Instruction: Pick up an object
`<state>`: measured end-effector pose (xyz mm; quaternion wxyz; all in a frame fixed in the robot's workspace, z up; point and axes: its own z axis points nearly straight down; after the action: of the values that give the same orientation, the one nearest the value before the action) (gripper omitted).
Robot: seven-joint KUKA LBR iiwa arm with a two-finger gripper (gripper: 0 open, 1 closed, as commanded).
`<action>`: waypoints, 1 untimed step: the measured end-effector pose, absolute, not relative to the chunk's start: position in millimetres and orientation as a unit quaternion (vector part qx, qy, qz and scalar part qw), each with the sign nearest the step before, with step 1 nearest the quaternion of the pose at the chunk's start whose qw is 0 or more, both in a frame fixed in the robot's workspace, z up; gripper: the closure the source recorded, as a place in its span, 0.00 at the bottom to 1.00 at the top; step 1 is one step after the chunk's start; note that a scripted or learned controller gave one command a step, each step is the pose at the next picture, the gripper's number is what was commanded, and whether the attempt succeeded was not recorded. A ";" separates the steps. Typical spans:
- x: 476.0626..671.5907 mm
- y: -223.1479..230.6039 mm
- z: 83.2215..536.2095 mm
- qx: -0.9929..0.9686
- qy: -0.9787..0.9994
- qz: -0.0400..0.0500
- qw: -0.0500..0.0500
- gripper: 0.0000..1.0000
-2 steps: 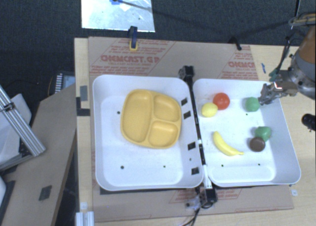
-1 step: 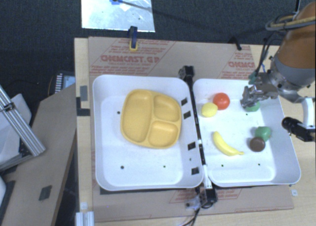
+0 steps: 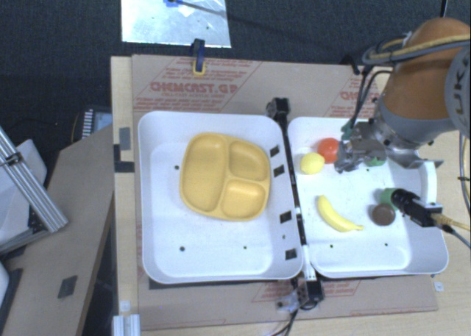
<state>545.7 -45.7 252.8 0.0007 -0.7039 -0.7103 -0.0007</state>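
Desk (image 3: 88, 202) carries a brown board printed CHEMCAST (image 3: 221, 81), and I see two shallow white bins side by side on it. Left bin (image 3: 158, 202) and right bin (image 3: 368, 257) touch along a black centre divider (image 3: 288, 173). Yellow clamp (image 3: 199, 59) at the board's far edge. Silver sheet (image 3: 176, 4) lies beyond the board.

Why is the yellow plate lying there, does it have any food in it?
Empty. The yellow divided plate lies flat in the left bin, its three sections showing bare yellow.
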 end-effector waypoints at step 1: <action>542.5 12.2 243.5 -0.703 -0.711 -0.001 0.000 1.00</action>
<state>542.5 12.2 243.5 0.0005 -0.7035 -0.7107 -0.0014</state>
